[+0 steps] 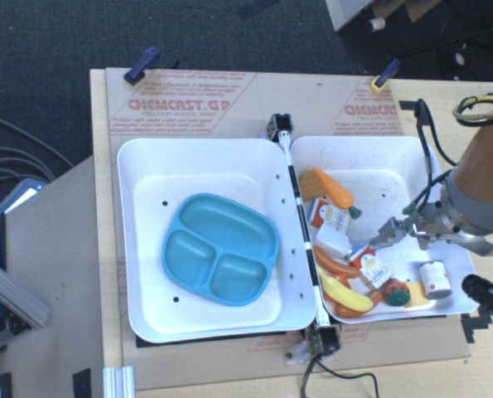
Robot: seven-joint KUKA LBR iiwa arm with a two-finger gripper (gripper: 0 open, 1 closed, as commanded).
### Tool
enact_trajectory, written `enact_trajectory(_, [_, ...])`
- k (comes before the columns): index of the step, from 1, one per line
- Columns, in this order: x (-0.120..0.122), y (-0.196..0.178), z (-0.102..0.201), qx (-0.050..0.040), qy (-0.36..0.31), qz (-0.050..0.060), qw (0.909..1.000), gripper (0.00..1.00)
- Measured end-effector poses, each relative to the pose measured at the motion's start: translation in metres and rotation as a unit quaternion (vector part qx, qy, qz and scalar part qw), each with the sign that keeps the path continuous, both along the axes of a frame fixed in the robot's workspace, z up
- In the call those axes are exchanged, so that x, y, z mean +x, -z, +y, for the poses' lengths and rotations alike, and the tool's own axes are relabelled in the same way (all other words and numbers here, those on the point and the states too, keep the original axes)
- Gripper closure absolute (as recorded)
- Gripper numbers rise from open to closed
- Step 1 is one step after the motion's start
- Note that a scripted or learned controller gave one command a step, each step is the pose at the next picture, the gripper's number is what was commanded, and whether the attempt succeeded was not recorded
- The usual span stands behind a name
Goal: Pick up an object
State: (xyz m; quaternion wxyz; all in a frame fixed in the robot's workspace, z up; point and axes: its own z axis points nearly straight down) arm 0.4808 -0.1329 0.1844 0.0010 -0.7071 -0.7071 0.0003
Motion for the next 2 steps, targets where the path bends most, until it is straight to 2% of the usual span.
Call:
enact_trajectory(1, [0.0189, 0.0994, 0.0294, -0.0002, 0.000, -0.001, 1.0000, 0.00])
enact_trajectory(2, [0.0188, 0.0899, 0.0293, -0.0004, 0.001, -0.001, 1.0000, 1.00])
